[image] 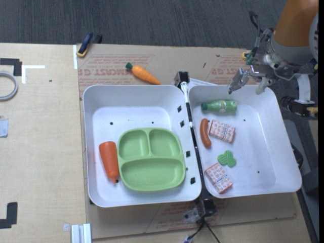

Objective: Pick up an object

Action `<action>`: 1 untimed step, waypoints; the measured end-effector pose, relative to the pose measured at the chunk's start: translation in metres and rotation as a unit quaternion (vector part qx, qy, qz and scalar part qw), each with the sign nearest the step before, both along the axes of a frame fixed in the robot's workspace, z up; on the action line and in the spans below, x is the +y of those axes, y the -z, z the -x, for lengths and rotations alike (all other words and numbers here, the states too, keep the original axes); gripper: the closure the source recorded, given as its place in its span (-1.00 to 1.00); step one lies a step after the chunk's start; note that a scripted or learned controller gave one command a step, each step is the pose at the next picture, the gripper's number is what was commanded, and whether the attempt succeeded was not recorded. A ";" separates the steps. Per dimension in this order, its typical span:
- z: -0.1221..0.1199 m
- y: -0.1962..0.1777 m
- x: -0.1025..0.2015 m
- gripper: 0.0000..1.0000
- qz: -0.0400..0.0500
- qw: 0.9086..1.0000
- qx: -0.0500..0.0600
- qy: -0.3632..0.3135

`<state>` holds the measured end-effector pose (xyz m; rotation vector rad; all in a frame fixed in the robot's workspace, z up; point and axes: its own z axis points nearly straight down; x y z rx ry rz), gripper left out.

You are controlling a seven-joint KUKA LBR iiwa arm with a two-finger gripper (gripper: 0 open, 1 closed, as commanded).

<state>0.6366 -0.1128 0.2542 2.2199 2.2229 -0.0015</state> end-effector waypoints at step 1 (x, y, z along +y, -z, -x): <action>0.050 0.058 0.076 -1.00 0.000 0.996 0.000 -0.092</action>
